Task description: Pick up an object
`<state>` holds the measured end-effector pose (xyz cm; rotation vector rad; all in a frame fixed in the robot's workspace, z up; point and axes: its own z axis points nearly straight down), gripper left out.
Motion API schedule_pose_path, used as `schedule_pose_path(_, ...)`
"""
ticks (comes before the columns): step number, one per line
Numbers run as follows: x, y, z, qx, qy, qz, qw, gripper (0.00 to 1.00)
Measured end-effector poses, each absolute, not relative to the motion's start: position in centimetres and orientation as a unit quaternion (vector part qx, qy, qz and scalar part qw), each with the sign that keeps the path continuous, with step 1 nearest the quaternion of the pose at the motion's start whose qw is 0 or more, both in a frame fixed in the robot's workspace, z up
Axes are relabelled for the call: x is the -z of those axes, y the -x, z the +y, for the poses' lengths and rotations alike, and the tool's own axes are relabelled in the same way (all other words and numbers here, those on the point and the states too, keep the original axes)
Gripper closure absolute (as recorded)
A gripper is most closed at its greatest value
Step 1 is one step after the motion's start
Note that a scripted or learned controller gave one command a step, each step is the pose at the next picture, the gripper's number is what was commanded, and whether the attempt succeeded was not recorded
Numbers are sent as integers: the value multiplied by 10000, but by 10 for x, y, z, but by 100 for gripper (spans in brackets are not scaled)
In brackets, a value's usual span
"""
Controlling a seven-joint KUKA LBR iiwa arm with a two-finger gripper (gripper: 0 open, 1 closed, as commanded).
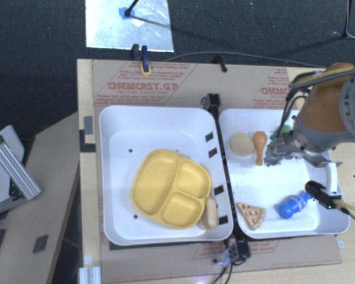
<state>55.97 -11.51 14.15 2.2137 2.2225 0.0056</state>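
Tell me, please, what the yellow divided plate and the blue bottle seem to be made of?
The yellow divided plate looks like molded plastic with a matte finish: even color, soft rounded compartment edges, no sharp glare. The blue bottle also looks like plastic, somewhat glossier, with a small highlight on its body; it may be a toy. Neither can be confirmed by look alone.

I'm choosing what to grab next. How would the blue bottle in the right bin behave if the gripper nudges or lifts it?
The blue bottle lies on its side, so a nudge would probably roll it across the right bin. Its rounded, smooth-looking body may slip between fingers. It looks like a small toy, so likely light.
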Motion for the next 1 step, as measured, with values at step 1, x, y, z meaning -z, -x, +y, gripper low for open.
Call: schedule_pose_path(1, -200, -568, -123, -22, -7058, 7084, 38, 100)
